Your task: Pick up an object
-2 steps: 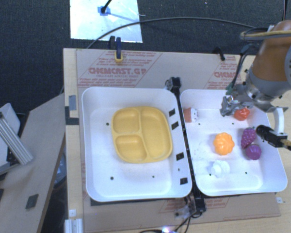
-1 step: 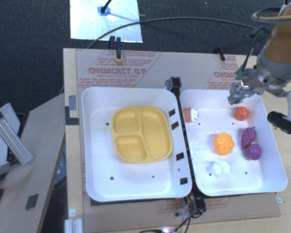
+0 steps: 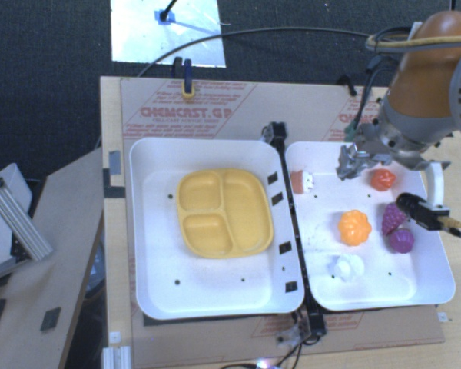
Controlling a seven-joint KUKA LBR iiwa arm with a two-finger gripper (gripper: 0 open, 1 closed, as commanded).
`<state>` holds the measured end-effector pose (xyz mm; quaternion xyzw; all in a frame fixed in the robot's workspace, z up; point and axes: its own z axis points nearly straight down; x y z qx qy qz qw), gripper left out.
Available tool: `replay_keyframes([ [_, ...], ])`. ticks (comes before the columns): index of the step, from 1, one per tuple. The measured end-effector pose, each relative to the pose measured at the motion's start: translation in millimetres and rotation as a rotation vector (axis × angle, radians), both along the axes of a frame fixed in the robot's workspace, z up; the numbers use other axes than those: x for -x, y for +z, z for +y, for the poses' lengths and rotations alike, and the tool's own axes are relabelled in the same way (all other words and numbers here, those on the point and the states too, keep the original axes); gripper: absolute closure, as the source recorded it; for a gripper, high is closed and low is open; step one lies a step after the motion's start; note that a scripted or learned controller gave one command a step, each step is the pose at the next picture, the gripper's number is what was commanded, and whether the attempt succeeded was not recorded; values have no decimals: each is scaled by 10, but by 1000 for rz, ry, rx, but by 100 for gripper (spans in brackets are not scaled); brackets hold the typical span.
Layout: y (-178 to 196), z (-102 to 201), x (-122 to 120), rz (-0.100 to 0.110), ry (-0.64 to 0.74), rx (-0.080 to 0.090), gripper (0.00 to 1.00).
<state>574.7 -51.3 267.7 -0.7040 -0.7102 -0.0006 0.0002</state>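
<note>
Nothing is lifted yet, so the whole pick remains. The gripper hangs over the right bin, near its far wall, and nothing shows between its fingers; whether they are open or closed cannot be told. The nearest candidate, a red ball, lies just beside it. Being round, it shows no long axis or heading.

2 white bins showing black clips along the shared edge. Yellow divided plate sitting in the left bin. Right bin showing an orange pumpkin-shaped piece, red-orange piece, purple pieces, white piece. Tan table bearing red lettering. Arm showing grey with orange.
</note>
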Motion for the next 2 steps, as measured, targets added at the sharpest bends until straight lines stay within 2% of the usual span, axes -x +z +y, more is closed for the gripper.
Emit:
replay_keyframes([
  [1, -147, 515, 50, 0, 0, 0, 100],
  [2, -135, 966, 142, -1, 1, 0, 100],
])
